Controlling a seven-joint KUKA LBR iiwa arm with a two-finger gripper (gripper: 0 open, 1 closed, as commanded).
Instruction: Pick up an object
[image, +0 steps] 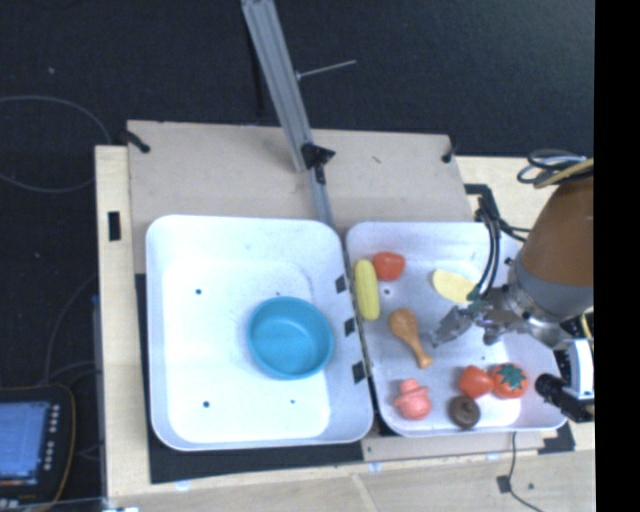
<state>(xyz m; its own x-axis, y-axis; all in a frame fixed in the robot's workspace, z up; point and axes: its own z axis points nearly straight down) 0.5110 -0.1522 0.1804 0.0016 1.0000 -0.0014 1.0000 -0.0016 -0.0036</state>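
**Gripper low in the right bin, toys lying around it**

Found a blue-lit screen (28, 440) at the far left, off the bench, on the dark floor. Noted the left bin (170, 260) next, white and shallow, with a blue bowl (290, 337) sitting upright just right of its middle. Saw a grey metal pole (285, 90) slanting down from the top edge to the gap between the two bins.

Moved on to the right bin (420, 235), touching the left one along its side. Counted the pickable toys there, all lying on the bin floor. Spotted a yellow corn cob (367, 290) along the left wall, with a red-orange piece (388, 265) just beside its upper end. Saw a brown drumstick (411, 336) near the middle, tilted, and a pink toy (411, 399) below it near the front wall. Noted a flat yellow slice (452, 286) toward the back. Found a dark brown ring (464, 411), a red tomato (475, 381) and a red fruit with a green top (510, 379) clustered at the front right, the last two touching.

Located the gripper (447, 328) just right of the drumstick and below the yellow slice, pointing left. Could not tell whether open or closed, nor whether touching any toy. Traced the arm (560, 255), orange-banded, back to the right edge.
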